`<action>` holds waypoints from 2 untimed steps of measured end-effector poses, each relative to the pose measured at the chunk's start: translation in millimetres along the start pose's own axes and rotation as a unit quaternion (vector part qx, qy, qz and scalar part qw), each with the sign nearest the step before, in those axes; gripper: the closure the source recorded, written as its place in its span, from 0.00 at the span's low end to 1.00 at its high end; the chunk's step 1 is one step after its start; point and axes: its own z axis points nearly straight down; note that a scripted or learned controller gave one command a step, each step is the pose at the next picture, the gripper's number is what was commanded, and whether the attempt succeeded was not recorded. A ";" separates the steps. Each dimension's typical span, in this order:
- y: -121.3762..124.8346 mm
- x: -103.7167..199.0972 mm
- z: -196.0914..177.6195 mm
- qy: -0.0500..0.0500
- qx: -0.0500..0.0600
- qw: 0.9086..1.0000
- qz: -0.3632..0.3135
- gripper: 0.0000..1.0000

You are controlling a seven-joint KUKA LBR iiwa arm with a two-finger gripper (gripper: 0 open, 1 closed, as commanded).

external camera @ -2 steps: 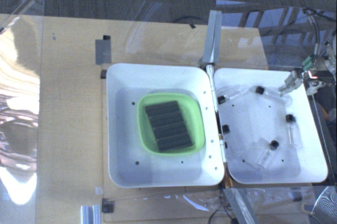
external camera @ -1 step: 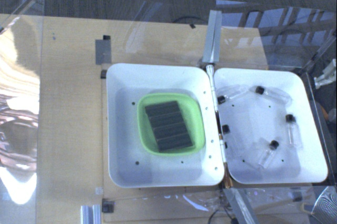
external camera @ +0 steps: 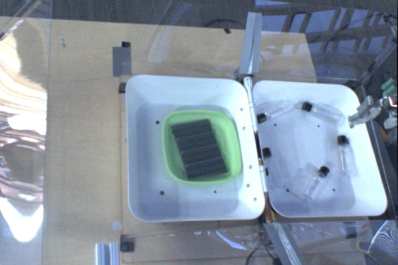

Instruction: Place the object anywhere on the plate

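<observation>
Item: dark ribbed slab, i.e. the object (external camera: 199, 149), lying flat inside green plate (external camera: 231, 133), plate sitting in left white bin (external camera: 140, 133) on the desk (external camera: 74, 133). Orientation: long axis running approx. upper-left to lower-right in camera view, slightly off the bin's edges; ridges crossing the short way; no evident front or back end, so no pointing direction to record. Status: judging placement step as done, obj. resting fully within plate rim, nothing touching it. Gripper (external camera: 367, 111): showing at far right edge over right white bin (external camera: 311, 92), well apart from plate; too small and partly cut off, so cannot tell state of fingers; nothing visibly held. Right bin contents: several clear tubes w/ black caps (external camera: 323, 171), scattered. Next move, as judgement: needing nothing more than arm staying clear; if re-pick required, approaching across slab's short width, aligned to its tilt.
</observation>
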 end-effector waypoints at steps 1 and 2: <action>-2.6 -20.4 -104.4 -0.002 -0.004 0.999 0.054 0.00; -3.2 -20.2 -63.7 0.000 -0.001 0.995 0.096 0.00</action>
